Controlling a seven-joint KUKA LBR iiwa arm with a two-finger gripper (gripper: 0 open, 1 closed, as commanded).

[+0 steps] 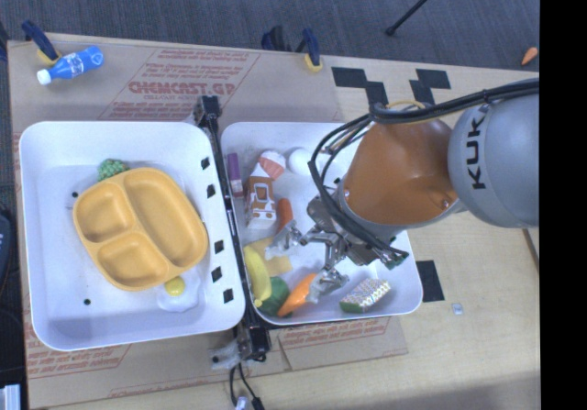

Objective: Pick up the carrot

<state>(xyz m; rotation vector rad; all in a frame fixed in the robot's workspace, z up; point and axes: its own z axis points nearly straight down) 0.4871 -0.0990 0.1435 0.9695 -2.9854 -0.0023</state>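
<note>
Two white bins sit side by side on the bench. The left bin (46, 243) fills the left half of the frame and holds a yellow divided tray (138, 227), with a green item at the tray's upper left and a fried-egg toy (176, 291) at its lower edge. The right bin (404, 293), centre-right of frame, is crowded with toy food.

The carrot (295, 296) lies at the lower edge of the right bin, orange, slanted, its thick end toward the lower left. A yellow banana-like piece (257, 272) lies just beside it on the left with a green bit between them. A green-and-white item (365, 294) sits to its right.

The arm comes in from the right of the frame, its orange band over the bin's upper right part. The gripper (323, 261) hangs just above and to the right of the carrot's upper end. Fingers look spread moderately, nothing between them, but the metal parts are small and cluttered, so the exact width is hard to read. Whether a fingertip touches the carrot cannot be told.

Risks, as judgement: the gripper seems offset toward the carrot's thin tip, so closing there may pinch only the end and let it slip or swing out. The carrot's slant may not match the finger line, so one finger could shove it against the bin wall. The neighbours are tight, and a finger may land on the banana piece or the green bit and grab the wrong thing. The low bin rim is near and a descent could clip it.
</note>
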